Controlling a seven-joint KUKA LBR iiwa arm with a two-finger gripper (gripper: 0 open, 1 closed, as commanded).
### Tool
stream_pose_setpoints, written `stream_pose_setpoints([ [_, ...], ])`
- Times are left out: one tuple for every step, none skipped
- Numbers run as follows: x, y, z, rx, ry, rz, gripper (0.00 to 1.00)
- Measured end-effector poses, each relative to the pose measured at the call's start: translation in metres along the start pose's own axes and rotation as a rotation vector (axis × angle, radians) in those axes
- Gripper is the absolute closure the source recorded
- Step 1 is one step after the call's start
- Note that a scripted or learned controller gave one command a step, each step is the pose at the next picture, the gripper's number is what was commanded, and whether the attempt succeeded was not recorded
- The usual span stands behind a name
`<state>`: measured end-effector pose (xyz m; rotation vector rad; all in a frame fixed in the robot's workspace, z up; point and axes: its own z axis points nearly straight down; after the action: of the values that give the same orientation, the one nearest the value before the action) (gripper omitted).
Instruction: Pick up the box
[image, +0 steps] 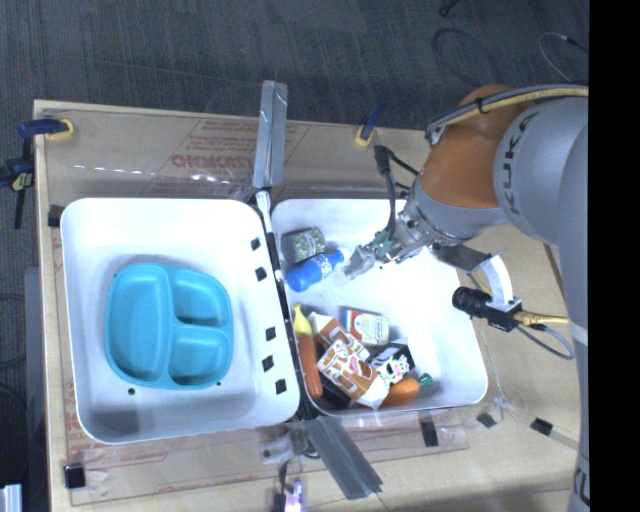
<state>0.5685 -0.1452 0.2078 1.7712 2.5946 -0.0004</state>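
Two white bins are seen side by side on the bench: the left bin (90, 400) is occupied by a blue divided tray (168, 325), and the arm (520, 150) is reached into the right bin (455, 375). The gripper (372, 250) is held in that bin's upper part, just beside a blue bottle (313, 270). The box (346, 366) lies in the clutter at the near end, apart from the gripper.

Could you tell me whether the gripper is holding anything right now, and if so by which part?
Nothing shows between its fingers: the gripper hovers beside the blue bottle.
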Motion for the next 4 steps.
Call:
stream_pose_setpoints([
  [-0.025,-0.007,-0.036,0.002,0.000,0.123,1.00],
  [0.022,-0.054,-0.046,0.002,0.001,0.210,1.00],
  [0.022,-0.055,-0.046,0.002,0.001,0.210,0.00],
  [-0.005,-0.037,0.035,0.005,0.002,0.288,0.00],
])
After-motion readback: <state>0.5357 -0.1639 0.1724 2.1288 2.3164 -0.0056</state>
